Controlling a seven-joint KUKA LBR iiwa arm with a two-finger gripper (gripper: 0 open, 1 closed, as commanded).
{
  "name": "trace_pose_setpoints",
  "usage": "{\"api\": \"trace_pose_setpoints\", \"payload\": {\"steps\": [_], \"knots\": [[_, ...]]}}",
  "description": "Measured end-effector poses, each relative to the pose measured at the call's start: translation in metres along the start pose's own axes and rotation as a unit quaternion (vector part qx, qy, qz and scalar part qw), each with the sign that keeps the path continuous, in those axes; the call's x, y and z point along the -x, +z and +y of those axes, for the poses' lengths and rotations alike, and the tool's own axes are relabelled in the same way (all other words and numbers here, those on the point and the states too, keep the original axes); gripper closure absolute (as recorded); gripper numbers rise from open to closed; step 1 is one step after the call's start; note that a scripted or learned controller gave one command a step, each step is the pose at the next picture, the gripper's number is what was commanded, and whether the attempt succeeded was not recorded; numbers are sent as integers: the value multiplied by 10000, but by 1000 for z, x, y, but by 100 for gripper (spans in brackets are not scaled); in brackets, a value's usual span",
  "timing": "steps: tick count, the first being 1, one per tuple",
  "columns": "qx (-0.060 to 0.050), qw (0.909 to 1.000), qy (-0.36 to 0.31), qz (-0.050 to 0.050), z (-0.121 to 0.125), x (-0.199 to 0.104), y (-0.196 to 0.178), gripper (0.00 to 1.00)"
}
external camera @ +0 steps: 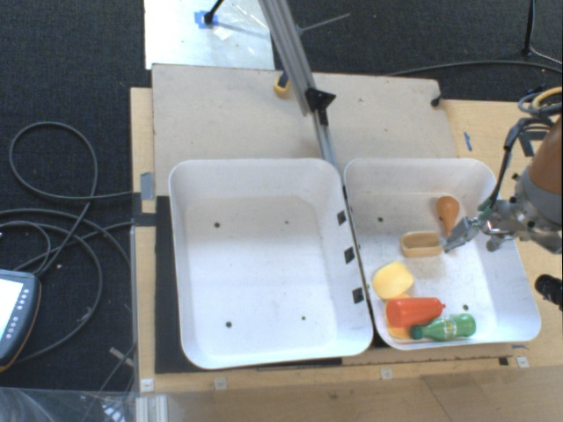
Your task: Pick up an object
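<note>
The right bin holds several small objects. A brown-orange pear-shaped piece lies near its middle, with a tan oblong block just below it. Toward the front lie a yellow rounded piece, a red piece and a green bottle on its side. My gripper hangs over the right part of this bin, just right of the tan block and the pear-shaped piece. It is open, and nothing shows between its fingers. One fingertip points at the tan block's right end.
The left bin sits beside the right one, sharing a taped edge. A slanted metal pole crosses the back of the bench. Cables and a handheld screen lie on the floor at the left.
</note>
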State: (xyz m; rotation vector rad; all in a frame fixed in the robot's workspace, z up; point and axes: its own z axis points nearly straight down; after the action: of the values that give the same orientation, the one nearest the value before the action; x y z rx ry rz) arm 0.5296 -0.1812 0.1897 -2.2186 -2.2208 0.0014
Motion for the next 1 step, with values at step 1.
{"api": "trace_pose_setpoints", "payload": {"steps": [1], "knots": [[-1, 10000, 0, 1, 5, -1, 43, 0]]}}
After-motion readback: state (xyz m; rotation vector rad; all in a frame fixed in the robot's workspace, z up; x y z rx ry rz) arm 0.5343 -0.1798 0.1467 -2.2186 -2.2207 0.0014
